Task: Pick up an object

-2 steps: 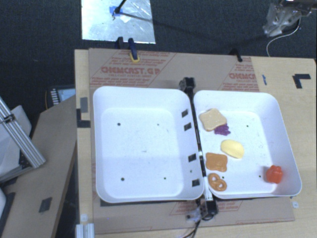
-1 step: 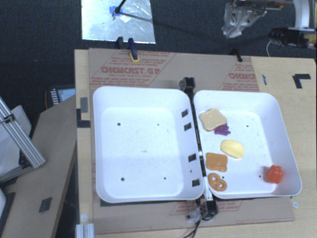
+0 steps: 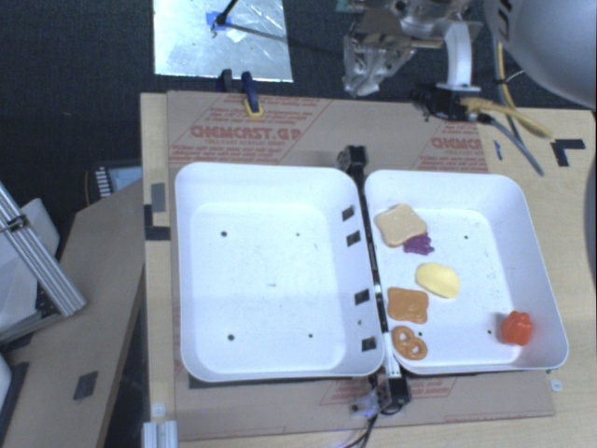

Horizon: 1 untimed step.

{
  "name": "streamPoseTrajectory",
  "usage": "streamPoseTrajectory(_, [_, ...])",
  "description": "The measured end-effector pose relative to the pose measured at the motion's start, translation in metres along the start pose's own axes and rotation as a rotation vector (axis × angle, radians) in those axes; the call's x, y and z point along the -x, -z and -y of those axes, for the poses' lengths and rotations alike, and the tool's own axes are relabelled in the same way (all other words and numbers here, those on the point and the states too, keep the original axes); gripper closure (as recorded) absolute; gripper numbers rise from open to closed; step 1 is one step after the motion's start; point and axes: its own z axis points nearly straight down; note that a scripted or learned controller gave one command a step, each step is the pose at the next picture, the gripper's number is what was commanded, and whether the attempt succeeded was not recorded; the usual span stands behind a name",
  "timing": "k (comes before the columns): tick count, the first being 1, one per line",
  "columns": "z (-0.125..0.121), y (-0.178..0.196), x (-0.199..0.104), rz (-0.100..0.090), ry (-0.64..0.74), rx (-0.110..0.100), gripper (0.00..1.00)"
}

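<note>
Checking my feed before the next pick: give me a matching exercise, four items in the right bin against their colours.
Items:
1. toast slice
2. grape bunch
3. pepper
4. lemon-shaped piece

Colours:
A. red
B. yellow
C. tan
D. purple

Pairs: 1-C, 2-D, 3-A, 4-B

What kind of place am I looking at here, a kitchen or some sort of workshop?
Most likely a robotics lab bench, not a kitchen. A grey robot arm's gripper hangs above two white bins, and the "food", like the bread slice and pretzel, looks like toys for grasping practice.
</note>
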Motion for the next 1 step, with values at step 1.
streamPoseTrajectory(1, [0.0605,0.079,0.0095,-0.001,-0.005,0.01,1.0])
